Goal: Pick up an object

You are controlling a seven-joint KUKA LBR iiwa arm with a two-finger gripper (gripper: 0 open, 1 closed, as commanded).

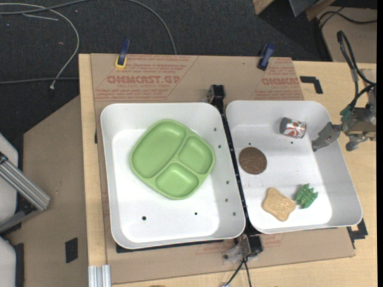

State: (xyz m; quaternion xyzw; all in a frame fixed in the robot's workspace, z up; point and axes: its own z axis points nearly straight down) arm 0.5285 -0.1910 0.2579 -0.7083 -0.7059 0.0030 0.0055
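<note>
The hand (326, 137) sits at the right rim of the right bin (335, 211), reaching in from the edge of the view, with nothing visibly caught in it; whether it is released or clenched I cannot tell, since it reads as one grey wedge against the white wall. This looks like the approach step, before any contact. The nearest candidate is the small can (293, 127), lying on its side near the bin's upper right, just beside the hand but apart from it. Further off lie a brown disc (252, 160) near the bin's left wall, a tan toast-shaped piece (279, 204) toward the front, and a green leafy toy (306, 196) just beside it. The left bin (119, 220) holds a green divided plate (172, 158). Judging from this, the next move calls for centring over one item and descending squarely; the can may roll if nudged. Most of the arm is cut off at the right edge, and the can's label is too small to read.
</note>
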